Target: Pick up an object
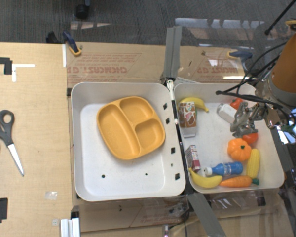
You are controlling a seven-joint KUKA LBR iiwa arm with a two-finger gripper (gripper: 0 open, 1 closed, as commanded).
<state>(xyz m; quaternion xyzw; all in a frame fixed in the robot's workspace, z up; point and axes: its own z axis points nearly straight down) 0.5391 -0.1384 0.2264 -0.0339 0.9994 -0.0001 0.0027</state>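
The gripper (244, 126) was lowered into the right bin (214, 95), presumably for a pick; how it was set could not be told. A small red item (251, 138) lay just beneath it, the orange pumpkin (239, 150) slightly further below.

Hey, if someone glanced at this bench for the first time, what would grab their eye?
Probably the yellow divided plate, lying alone in the left bin. Next, the bright toy food crowding the right bin: pumpkin, corn, carrot, bananas, with the pincer over them.
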